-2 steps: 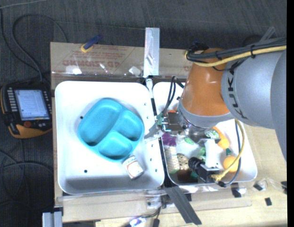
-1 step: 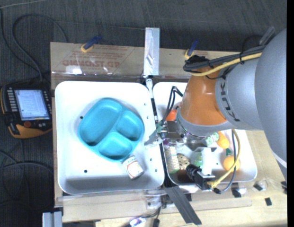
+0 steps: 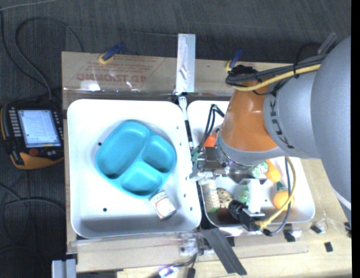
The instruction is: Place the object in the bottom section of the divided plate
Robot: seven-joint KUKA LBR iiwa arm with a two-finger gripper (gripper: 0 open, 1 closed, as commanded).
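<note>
The tool (image 3: pixel 226 181), its grip state impossible to tell, hangs over the right white bin (image 3: pixel 304 210), with the blue moulded divided plate (image 3: pixel 136 157) well apart in the left bin (image 3: pixel 87 213), toward the table's left edge.

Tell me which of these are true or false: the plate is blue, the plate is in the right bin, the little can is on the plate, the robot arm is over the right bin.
1. The divided plate is blue. True.
2. The plate is in the right bin. False: it sits in the left bin.
3. The small can is on the plate. False: it lies on the bin floor beside the plate's lower edge.
4. The arm is over the right bin. True.
</note>
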